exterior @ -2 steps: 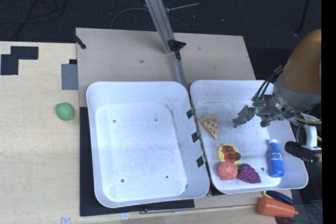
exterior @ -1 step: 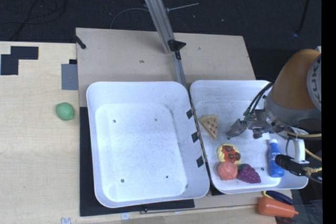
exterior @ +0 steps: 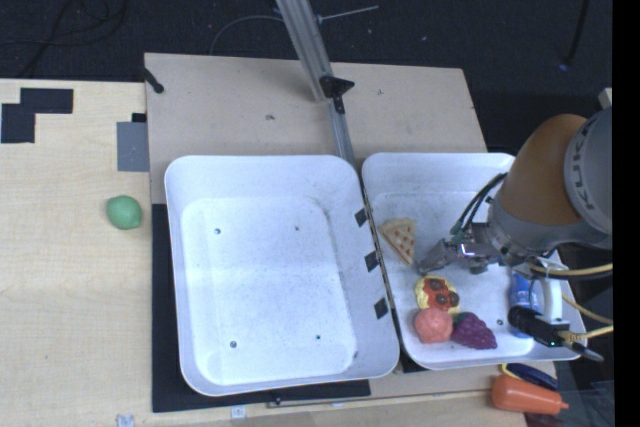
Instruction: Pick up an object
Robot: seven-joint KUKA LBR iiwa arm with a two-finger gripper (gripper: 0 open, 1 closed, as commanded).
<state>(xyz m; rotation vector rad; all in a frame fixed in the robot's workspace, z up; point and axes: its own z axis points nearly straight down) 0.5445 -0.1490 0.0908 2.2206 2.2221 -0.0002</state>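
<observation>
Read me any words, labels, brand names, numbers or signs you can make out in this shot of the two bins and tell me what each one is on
No text can be read anywhere in this view.
Blue bottle in the right bin: any label is too small and blurred to read.
Black patches on the wooden bench: plain shapes, no letters.
Toy food, namely the waffle piece, purple grapes and green ball: no markings.
</observation>
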